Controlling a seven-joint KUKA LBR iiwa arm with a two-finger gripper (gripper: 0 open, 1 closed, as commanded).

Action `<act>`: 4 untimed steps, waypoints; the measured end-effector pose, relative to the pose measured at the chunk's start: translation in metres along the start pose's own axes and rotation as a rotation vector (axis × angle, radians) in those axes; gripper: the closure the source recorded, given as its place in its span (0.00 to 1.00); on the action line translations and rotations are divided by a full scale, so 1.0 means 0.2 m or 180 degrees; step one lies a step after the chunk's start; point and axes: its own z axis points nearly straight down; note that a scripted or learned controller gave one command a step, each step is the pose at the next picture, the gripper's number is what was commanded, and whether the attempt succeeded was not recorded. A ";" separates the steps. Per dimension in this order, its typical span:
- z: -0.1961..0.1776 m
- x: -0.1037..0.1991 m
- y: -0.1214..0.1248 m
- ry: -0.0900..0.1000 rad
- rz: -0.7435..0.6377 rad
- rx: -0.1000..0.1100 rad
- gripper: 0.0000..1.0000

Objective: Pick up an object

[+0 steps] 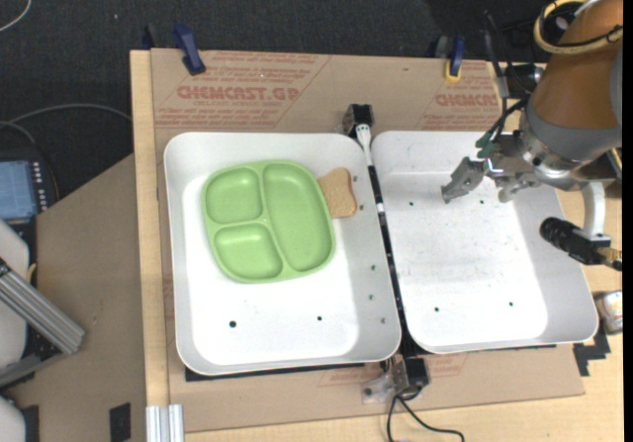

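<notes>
A green divided plate (268,221) lies in the left bin (277,331), toward its back. A tan, flat, bread-like piece (339,193) rests against the plate's right rim, close to the divider between the bins. My gripper (480,190) hangs over the back of the right bin (475,311), well to the right of both objects. Its two grey fingers (458,181) are spread apart, so it is open with nothing between them. The grey and orange arm (579,74) enters from the upper right.
Both bins sit on a cardboard-covered bench (267,84) held by blue clamps (188,49) at the back. A black part (572,238) juts over the right bin's right rim. A black clip (358,119) sits at the back where the bins meet.
</notes>
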 end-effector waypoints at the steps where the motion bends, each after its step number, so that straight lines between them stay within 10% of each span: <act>1: -0.05 0.00 0.00 -0.0002 -0.0003 -0.0010 1.00; 3: 0.08 0.64 -0.43 0.0013 -0.0022 0.0025 1.00; 4: -0.57 0.68 -0.38 0.0006 -0.0012 -0.0052 1.00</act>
